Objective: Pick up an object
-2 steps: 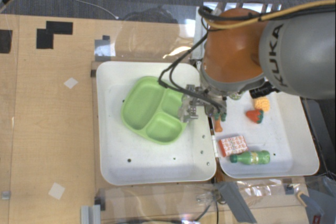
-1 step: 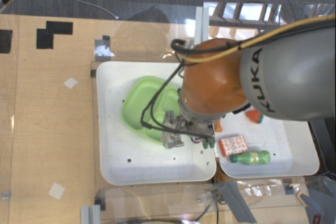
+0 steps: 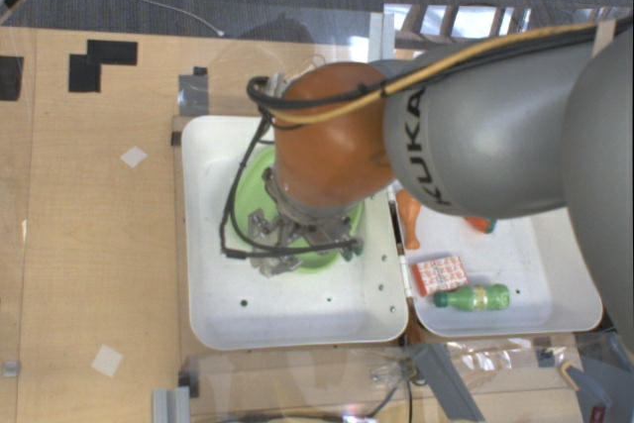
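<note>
Two-finger gripper, finger state indiscernible, lowered over a flat lime-green plastic object at the shallow white left bin's twelve o'clock; lift apparently pending.

The hand sits low over a green object, whose greater part lies hidden beneath it and the orange band above; its kind cannot be told. Right of the hand, an orange item is half covered by the arm, which the frame's right edge cuts off.
</note>
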You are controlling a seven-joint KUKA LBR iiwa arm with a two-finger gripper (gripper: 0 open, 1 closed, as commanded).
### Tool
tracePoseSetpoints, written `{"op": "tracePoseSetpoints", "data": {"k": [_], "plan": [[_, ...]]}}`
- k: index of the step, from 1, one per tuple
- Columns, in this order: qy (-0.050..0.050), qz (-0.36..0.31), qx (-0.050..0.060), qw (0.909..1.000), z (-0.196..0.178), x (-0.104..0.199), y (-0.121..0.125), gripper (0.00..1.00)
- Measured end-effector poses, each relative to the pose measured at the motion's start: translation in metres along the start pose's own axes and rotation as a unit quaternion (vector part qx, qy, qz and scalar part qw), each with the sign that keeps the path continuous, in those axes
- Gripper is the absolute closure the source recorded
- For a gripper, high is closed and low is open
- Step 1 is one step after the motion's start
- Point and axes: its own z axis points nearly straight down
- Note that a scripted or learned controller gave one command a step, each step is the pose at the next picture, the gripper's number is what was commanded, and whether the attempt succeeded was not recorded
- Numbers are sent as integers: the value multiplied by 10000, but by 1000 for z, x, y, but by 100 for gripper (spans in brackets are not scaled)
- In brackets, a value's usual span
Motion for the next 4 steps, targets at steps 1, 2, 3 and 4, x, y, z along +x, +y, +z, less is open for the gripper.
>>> {"op": "tracePoseSetpoints", "data": {"k": [1,2,3,4], "plan": [[-8,861,3,9963,-5,-26,10,100],[-23,-1847,10,9828,-89,-14,18,100],[-11,-3625,14,9320,-126,23,0,100],[-4,-5161,10,8565,-142,41,-27,100]]}}
